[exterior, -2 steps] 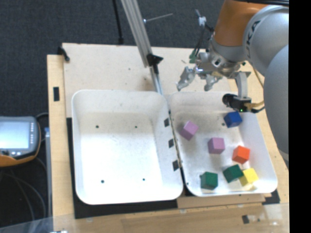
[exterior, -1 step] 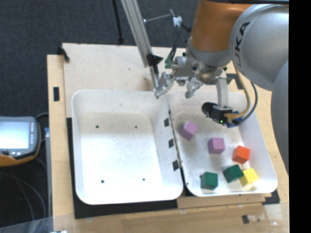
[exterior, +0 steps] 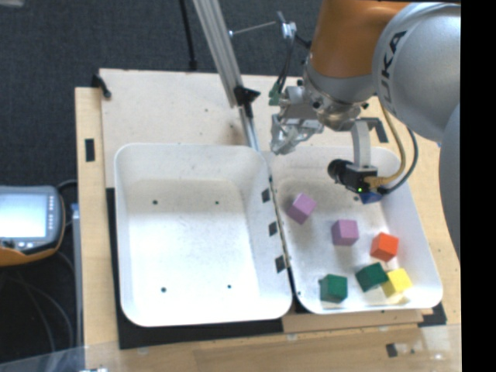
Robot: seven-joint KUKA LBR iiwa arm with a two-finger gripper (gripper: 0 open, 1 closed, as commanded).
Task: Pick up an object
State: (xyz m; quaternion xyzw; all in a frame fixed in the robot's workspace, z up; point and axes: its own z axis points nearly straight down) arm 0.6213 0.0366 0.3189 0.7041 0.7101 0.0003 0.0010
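Green plastic cube (exterior: 334, 287) nearest, front edge of right white bin (exterior: 418, 231); second green cube (exterior: 370, 276), yellow cube (exterior: 398, 281), orange cube (exterior: 384, 246), two lilac cubes (exterior: 303, 206) behind. My gripper (exterior: 285, 144) above bin's back-left corner; grip state: cannot tell.

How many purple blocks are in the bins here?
2, both in the right bin: one purple block near the divider, another further right. The arm may hide more.
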